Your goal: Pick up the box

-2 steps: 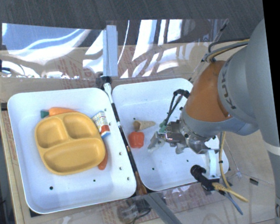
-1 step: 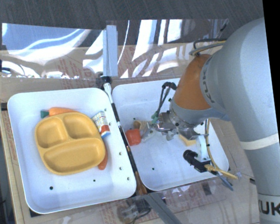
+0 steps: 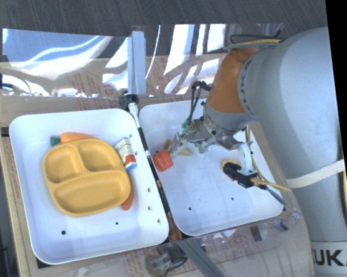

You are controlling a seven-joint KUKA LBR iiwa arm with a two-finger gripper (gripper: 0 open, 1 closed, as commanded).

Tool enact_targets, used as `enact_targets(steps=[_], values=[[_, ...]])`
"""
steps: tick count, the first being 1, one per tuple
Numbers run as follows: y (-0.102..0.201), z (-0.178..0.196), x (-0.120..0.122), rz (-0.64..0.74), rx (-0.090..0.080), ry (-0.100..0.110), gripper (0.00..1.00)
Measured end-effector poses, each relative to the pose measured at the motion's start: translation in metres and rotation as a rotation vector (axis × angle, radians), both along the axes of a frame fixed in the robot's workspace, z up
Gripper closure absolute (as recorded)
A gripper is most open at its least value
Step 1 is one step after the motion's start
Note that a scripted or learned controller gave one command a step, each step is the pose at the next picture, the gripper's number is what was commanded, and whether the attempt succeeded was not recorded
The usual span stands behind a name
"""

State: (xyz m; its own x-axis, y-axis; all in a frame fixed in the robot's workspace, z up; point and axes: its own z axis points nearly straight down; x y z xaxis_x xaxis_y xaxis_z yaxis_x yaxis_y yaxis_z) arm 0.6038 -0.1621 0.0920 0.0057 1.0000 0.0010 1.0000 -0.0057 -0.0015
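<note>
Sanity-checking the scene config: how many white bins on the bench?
2. The left bin holds a yellow divided tray and small items beside it. The right bin holds a small orange-red object, with the gripper over it. No others visible.

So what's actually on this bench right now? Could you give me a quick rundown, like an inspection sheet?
Surface: two white bins, left bin and right bin, side by side on the bench.
Job's things: small orange-red box in the right bin, near the divider.
Clutter: yellow divided tray, small tube and an orange item beside it, all in the left bin.
Gripper: gripper low over the right bin, just right of the box; finger state unclear.
Cables: yellow cable along the wrist.
Surroundings: clear shiny panels behind the bins.
</note>
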Motion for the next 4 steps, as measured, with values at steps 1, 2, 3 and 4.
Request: enact_targets(steps=[1, 2, 3, 4], values=[[-0.021, 0.0, 0.041, 0.059, 0.0, -0.001, 0.0], [0.03, -0.001, -0.016, -0.133, 0.001, 0.003, 0.0], [0.009, 0.0, 0.038, -0.064, 0.0, 0.001, 0.0], [0.011, 0.01, 0.039, -0.055, 0.001, 0.002, 1.0]])
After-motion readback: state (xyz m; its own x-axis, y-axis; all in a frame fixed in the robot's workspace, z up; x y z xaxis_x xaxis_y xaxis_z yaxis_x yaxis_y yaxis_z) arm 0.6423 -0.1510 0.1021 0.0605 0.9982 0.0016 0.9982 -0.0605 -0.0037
